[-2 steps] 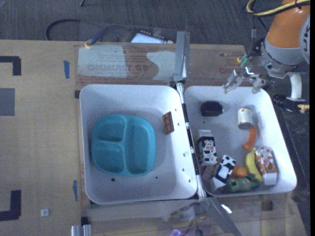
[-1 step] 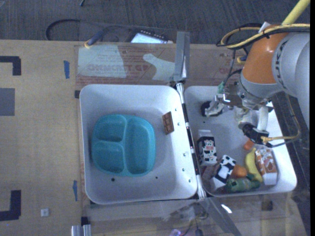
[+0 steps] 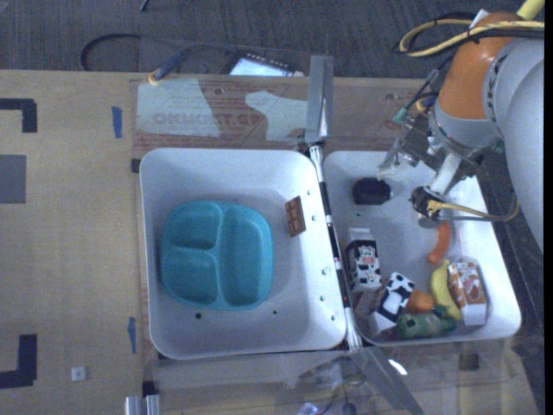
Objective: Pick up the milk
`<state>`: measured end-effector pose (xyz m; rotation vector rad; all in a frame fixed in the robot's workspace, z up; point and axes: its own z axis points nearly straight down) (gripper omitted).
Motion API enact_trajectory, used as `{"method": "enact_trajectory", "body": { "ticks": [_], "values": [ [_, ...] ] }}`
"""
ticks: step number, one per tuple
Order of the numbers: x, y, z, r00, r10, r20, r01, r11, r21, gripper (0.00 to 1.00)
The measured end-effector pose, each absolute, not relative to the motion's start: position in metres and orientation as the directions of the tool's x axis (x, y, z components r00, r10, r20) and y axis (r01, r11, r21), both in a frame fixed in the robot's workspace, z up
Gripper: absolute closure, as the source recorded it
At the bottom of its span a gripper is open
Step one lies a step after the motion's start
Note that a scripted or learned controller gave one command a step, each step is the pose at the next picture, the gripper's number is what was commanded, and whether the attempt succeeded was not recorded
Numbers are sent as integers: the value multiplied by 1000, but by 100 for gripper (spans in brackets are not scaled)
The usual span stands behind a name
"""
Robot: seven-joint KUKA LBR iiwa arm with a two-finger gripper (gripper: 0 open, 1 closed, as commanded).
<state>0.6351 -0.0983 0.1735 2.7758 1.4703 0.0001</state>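
- I see the milk (image 3: 364, 264) by the right bin's (image 3: 505, 258) left wall, crowded below.
- My gripper (image 3: 390, 168) hovers over the open upper part; grip state I cannot tell.

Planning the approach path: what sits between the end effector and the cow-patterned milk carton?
In the camera view, bare white bin floor separates the end effector from the black-and-white cow-patterned milk carton; a small black object lies beside that path.

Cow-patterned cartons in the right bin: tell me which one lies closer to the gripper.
The upper cow-patterned carton, lying by the bin's left wall, is closer to the gripper. The other cow-patterned carton sits lower, tilted, beside the orange.
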Motion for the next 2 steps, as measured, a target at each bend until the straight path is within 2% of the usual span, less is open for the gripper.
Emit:
{"method": "enact_trajectory", "body": {
  "ticks": [1, 2],
  "values": [
    [623, -124, 199, 541, 841, 0, 841, -541, 0, 0],
    [567, -113, 111, 222, 975, 1, 975, -222, -2, 0]
  ]
}}
